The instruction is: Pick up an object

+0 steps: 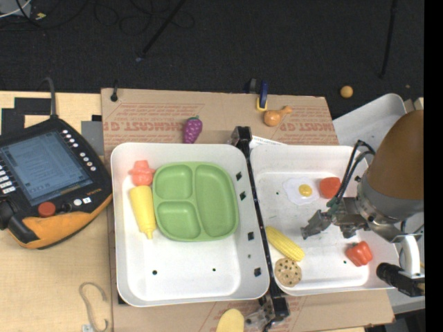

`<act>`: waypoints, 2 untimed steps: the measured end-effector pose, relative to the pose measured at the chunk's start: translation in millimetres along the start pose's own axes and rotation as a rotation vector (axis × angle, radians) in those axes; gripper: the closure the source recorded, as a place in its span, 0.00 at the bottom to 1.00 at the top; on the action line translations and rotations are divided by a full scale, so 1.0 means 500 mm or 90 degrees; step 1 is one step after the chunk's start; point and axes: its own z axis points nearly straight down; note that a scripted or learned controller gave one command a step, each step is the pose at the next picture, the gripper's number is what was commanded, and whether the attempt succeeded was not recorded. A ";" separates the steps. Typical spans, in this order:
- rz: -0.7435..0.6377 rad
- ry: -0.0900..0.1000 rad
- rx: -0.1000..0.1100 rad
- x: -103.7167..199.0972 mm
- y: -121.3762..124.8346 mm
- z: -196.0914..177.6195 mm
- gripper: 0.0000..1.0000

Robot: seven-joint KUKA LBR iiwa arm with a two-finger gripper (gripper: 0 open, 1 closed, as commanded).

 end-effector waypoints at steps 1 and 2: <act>-0.001 -0.001 -0.008 -0.001 0.005 -0.010 0.00; -0.002 0.000 -0.004 -0.002 0.007 0.077 0.00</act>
